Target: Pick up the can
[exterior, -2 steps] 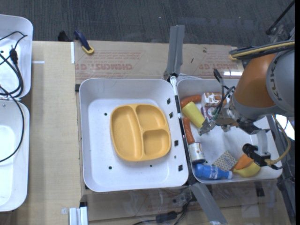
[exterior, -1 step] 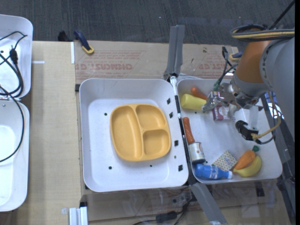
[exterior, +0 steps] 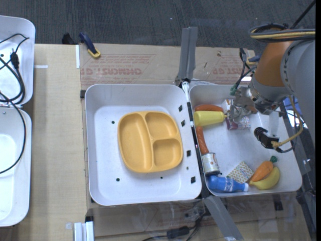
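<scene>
The can (exterior: pixel 209 162) lies on its side against the left wall of the right bin (exterior: pixel 291 185), near that bin's front-left corner, wedged between an orange carrot-like toy (exterior: pixel 201 139) and a blue bottle (exterior: pixel 226 185). The hand (exterior: pixel 239 115) sits near the bin's back edge beside a yellow toy (exterior: pixel 208 117); whether it is apart or together cannot be told. A good pick would need the hand to travel toward the front-left corner, align across the can's width, and descend clear of the wall and neighbours

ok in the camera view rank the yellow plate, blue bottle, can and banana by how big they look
1. yellow divided plate
2. blue bottle
3. banana, close to the bottle, so unsure
4. can
</scene>
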{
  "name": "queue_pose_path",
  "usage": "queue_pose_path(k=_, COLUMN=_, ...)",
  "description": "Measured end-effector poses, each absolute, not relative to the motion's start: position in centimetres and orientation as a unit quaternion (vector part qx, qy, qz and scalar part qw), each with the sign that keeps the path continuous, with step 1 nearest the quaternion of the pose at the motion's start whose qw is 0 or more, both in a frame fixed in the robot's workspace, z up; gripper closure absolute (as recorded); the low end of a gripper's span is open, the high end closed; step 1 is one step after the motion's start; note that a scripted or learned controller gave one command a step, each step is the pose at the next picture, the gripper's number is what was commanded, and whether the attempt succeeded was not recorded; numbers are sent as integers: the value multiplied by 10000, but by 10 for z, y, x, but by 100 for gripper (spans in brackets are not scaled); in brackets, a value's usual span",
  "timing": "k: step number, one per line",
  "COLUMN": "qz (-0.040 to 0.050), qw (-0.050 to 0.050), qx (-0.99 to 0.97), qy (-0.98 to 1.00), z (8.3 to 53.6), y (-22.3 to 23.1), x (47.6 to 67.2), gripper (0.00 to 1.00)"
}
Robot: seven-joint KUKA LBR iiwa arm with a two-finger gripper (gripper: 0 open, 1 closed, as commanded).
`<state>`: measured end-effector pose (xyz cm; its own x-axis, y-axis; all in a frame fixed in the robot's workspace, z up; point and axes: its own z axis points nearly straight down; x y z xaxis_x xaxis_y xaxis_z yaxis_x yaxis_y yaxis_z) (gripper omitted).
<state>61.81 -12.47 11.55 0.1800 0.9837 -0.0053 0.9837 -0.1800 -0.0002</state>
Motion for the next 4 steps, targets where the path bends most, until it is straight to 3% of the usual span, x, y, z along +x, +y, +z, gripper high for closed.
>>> queue_pose_path(k=1, qz=-147, qw=-162, qx=7629, qy=6462, z=101, y=-126, x=651, gripper=100)
queue_pose_path(k=2, qz=-5, qw=10, qx=7889, qy=6145, z=223, y=-84, x=659, gripper=100)
queue_pose_path(k=3, qz=-15, qw=2, qx=7891, qy=6143, z=222, y=-84, x=659, gripper=0)
queue_pose_path(k=4, qz=29, qw=38, qx=8145, qy=5801, z=128, y=-121, x=662, gripper=0)
